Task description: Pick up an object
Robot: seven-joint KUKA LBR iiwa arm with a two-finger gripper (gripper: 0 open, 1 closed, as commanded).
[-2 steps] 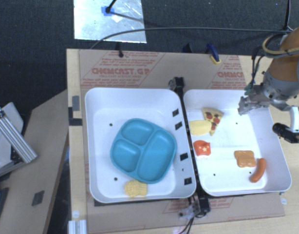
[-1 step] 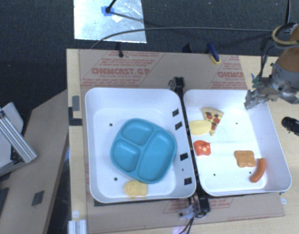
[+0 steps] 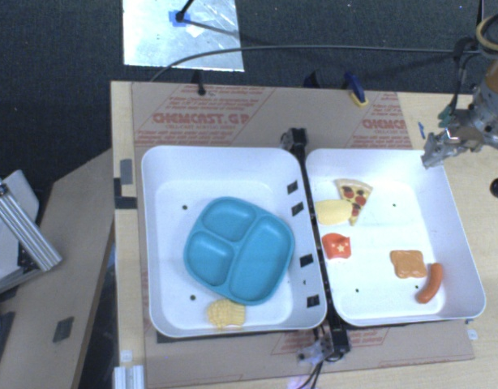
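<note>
- The two white bins are smooth, shallow, glossy plastic with rounded corners; the left bin [image 3: 164,217] and right bin [image 3: 456,241] sit edge to edge on a brown board printed with red lettering.
- Taking the right bin as landmark: the gripper [image 3: 437,148] hangs just outside its far right corner, above the rim, metallic and grey; whether its fingers are spread or closed cannot be made out, and nothing is seen between them.
- Inside the right bin lie small toy foods, all well apart from the gripper: a triangular pizza slice [image 3: 354,193] with red dots at the far left part, a pale yellow rounded piece [image 3: 333,211] touching it, a red chunk [image 3: 337,246] below those, a tan toast-like square [image 3: 407,263] toward the near right, and a curved orange-red sausage [image 3: 430,284] just beside the toast.
- Left of the right bin, the other bin holds a matte blue divided tray [image 3: 238,250] with three compartments and a bumpy yellow corn piece [image 3: 226,314] at its near edge.
</note>
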